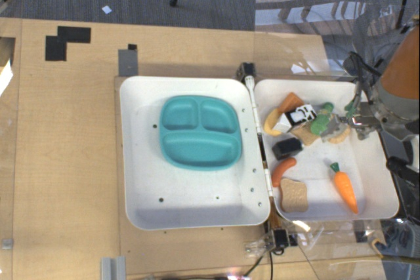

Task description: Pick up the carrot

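Observation:
The carrot (345,189), orange with a green top, lies in the right bin (384,160) near its front right corner, with the green end pointing toward the back. My gripper (346,119) hangs over the back right part of that bin, above a pile of toy foods. It sits well behind the carrot and apart from it. Nothing shows between gripper and carrot.
The right bin also holds a banana (272,120), an orange wedge (289,101), a black-and-white item (302,115), a green piece (321,120), a black block (286,147), a red sausage (282,170) and a bread slice (294,195). A teal divided plate (199,132) sits in the left bin (141,200).

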Controlling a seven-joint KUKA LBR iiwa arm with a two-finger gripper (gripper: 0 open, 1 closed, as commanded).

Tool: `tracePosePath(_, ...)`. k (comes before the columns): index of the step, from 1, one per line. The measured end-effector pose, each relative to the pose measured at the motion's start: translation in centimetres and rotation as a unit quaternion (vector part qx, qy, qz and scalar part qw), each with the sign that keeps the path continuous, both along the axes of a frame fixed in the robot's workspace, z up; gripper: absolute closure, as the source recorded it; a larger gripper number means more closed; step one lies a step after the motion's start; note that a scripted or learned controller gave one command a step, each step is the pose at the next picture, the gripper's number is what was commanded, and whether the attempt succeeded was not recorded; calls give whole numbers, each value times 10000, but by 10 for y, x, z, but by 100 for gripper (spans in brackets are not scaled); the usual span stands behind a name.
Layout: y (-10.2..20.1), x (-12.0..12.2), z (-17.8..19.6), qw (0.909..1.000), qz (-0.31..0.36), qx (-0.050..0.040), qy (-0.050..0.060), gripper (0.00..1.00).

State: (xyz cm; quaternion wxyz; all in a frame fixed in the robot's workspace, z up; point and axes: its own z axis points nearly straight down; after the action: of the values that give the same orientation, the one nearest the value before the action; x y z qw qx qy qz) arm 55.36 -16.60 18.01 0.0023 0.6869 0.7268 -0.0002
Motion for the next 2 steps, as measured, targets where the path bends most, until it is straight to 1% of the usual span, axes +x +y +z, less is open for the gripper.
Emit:
tracePosePath(1, 10, -56, -91, 9987, 504, 2, -49, 0)
tracePosePath(2, 12, -51, -79, 9985, 532, 0, -101, 100)
